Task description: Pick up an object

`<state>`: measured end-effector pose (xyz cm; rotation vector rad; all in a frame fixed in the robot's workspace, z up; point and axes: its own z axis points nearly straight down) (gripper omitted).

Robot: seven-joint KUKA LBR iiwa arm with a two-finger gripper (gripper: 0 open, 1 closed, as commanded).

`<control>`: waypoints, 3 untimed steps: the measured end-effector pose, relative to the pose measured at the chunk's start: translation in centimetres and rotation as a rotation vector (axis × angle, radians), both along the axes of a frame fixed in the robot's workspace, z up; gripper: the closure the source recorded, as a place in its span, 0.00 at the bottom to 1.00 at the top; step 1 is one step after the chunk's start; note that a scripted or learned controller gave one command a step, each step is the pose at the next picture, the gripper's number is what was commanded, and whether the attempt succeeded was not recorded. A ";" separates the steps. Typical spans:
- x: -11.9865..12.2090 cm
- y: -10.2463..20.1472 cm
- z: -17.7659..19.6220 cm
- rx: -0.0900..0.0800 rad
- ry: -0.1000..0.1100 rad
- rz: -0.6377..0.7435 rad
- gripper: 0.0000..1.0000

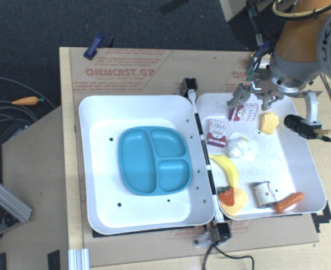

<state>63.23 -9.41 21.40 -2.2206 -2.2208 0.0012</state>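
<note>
I'm watching the gripper hovering with fingers spread and nothing between them over the right bin, above the red-and-white packet. Nothing is lifted: banana, carrot and can are lying untouched. The pick is all ahead.

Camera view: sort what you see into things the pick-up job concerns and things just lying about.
Job:
gripper
small carton
red-print packet
white lump
banana
yellow piece
tin can
carrot
strawberry

Lying about:
blue divided plate
blue clip
orange carrot off the bench
</note>
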 end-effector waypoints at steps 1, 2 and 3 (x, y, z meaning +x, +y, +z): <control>3.3 -2.6 -13.0 0.000 0.004 -0.001 0.00; 3.3 -2.7 -11.9 -0.001 0.006 -0.002 1.00; 3.3 -2.7 -11.9 -0.001 0.006 -0.002 0.00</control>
